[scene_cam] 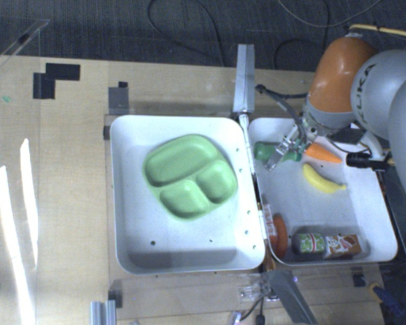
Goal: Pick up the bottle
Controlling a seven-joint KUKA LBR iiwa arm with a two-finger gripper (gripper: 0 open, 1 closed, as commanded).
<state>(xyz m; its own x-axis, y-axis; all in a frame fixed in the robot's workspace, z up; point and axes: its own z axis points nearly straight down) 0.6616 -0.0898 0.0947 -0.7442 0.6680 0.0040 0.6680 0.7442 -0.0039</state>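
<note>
As counted, one bottle point(326, 244), one banana point(323, 181), one carrot point(321, 154), one divided plate point(189, 175).

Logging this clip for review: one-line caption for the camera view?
Gripper over a green item in the right bin; bottle lies at its near edge, green tray in left bin.

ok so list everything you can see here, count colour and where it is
bins: 2, white, side by side on the bench
divided plate: 1, light green, middle of the left bin
bottle: 1, dark with a green and red label, lying on its side at the near edge of the right bin
banana: 1, yellow, middle of the right bin
carrot: 1, orange, far part of the right bin
green item: 1, far left corner of the right bin, at the jaws
red item: 1, near left of the right bin
arm: 1, grey and orange, from the right
</note>
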